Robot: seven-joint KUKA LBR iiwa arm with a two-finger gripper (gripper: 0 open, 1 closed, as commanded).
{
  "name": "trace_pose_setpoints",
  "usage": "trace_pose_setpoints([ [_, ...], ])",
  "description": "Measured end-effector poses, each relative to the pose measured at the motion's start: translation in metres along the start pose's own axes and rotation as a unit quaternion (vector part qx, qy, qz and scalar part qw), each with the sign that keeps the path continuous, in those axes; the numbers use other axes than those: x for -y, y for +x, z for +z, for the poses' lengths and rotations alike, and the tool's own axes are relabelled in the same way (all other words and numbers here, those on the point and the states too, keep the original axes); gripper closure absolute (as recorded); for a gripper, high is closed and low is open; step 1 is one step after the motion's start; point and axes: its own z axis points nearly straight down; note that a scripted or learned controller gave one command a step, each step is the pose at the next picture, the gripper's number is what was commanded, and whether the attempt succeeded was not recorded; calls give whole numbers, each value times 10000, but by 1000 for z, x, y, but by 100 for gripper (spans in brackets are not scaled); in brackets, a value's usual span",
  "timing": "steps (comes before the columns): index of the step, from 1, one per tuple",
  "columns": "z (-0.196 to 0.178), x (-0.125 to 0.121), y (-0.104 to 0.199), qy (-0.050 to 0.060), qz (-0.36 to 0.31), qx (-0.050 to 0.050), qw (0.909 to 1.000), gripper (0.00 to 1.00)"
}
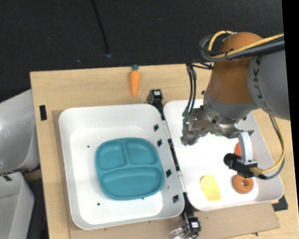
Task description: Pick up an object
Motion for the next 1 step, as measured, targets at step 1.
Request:
trace_pose_setpoints([
  [1,-8,0,54,-9,1,4,10000,100],
])
